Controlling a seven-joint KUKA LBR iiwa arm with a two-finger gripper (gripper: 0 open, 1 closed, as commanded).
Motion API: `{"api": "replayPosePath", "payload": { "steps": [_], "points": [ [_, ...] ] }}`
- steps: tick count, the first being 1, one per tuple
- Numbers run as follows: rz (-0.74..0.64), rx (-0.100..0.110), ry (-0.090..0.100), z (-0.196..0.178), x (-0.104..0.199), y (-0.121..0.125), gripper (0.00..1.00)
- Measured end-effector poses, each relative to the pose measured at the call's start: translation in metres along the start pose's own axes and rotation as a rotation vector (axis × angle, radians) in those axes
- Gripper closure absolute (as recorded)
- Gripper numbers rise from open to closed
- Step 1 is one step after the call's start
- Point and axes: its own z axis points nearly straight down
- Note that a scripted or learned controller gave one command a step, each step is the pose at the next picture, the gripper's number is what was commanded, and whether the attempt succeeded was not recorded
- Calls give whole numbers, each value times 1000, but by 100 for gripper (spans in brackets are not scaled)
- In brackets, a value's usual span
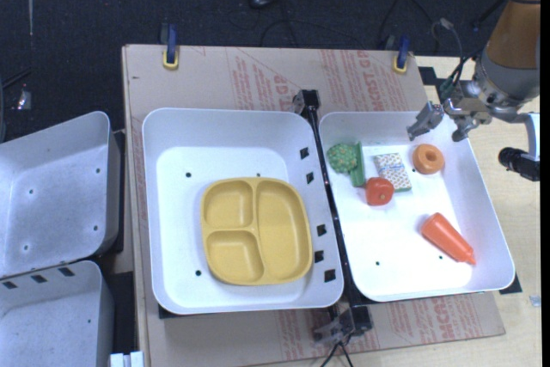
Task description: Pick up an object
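The right bin [481,211] holds a green broccoli piece [345,158], a red tomato [379,191], a patterned sponge block [393,170], an orange doughnut [428,159] and an orange carrot [447,237]. My gripper [442,124] hovers over the bin's far right rim, just above and behind the doughnut. Its two fingers stand apart, open, with nothing between them.
The left bin [163,185] bears a yellow divided plate [256,229]. Black clips join the two bins along their shared wall [325,185]. Yellow clamps [171,56] pin the board at the back. Spare white trays [51,185] lie off to the left.
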Motion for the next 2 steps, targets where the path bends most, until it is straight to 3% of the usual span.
{"api": "replayPosePath", "payload": {
  "steps": [2],
  "points": [
    [-2,2,1,92,6,4,0]
  ]
}}
